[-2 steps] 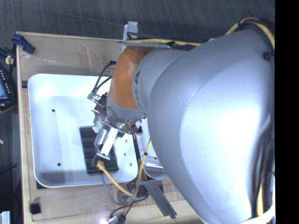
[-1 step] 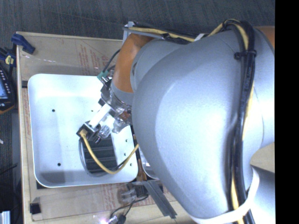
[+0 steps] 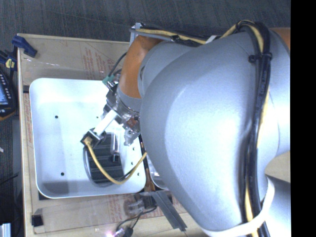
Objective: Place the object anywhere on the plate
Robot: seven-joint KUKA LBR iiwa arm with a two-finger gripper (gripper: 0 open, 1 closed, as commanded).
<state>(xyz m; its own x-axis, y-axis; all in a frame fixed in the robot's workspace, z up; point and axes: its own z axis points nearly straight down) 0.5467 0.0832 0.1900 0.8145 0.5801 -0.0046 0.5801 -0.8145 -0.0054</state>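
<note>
A dark, ribbed round plate [image 3: 98, 171] lies in the near right corner of the left white bin [image 3: 54, 132]. My gripper [image 3: 106, 149] hangs directly over the plate's upper part, very close to it, with a yellow cable looping around the plate's edge. The gripper body and the cable hide whatever is between gripper and plate, so I cannot make out a separate object there. The bulky grey arm [image 3: 212, 132] with its orange band covers the right half of the view.
The arm hides the right bin except for a sliver of rim [image 3: 153, 180]. A blue clamp [image 3: 22, 44] sits at the bench's far left corner, and a black device [image 3: 5, 90] lies beyond the left edge.
</note>
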